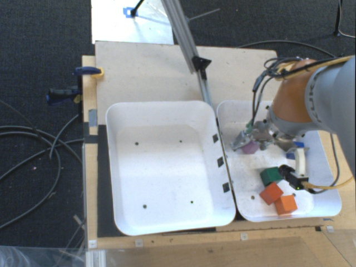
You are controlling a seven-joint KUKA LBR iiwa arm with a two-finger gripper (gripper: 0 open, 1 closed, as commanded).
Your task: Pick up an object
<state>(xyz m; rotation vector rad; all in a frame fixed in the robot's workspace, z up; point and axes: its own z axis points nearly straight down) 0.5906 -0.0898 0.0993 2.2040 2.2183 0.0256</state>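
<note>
I found the gripper (245,142) low over the purple piece (250,147); jaw state unreadable. It looked small, light, rigid; grip its sides.

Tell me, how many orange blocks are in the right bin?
2: one orange block beside the green block, another just nearer the front rim. The arm may hide more.

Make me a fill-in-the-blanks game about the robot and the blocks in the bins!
1. The green block lies in the ____ bin.
2. The two blocks nearest the bin's front edge are both ____.
3. The end effector is right beside a ____ object.
4. The arm has an ____ band above its wrist.

Missing words: right; orange; purple; orange
</note>
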